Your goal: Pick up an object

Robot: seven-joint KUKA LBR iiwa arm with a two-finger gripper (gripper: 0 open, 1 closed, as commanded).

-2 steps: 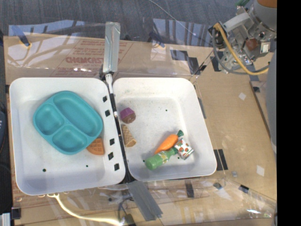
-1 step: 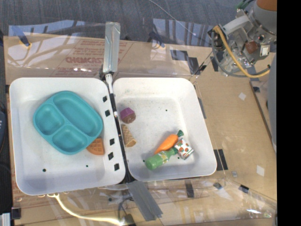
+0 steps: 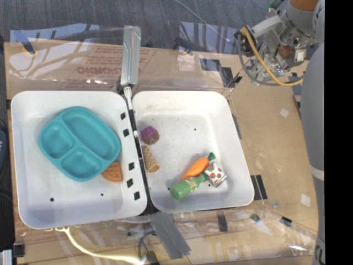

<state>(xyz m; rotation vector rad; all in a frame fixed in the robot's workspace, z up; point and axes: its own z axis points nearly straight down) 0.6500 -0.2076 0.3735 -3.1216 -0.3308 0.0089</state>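
In the right bin (image 3: pixel 220 106) lie a purple plum-like toy (image 3: pixel 149 134), a tan waffle cone (image 3: pixel 150 158), an orange carrot (image 3: pixel 197 167), a green bottle (image 3: pixel 186 187) and a small red-and-white can (image 3: pixel 216 175). The left bin (image 3: pixel 22 148) holds a teal divided plate (image 3: pixel 80 142) with an orange waffle piece (image 3: pixel 112 173) at its lower right edge. My gripper (image 3: pixel 259 65) hangs well above and beyond the right bin's far right corner, amid yellow cable, with nothing visibly in it.
A strip of grey tape (image 3: pixel 130 54) runs up from the seam between the bins. Brown cardboard (image 3: pixel 276 148) with tape marks covers the bench to the right of the bins. The grey arm (image 3: pixel 314 93) fills the right side.
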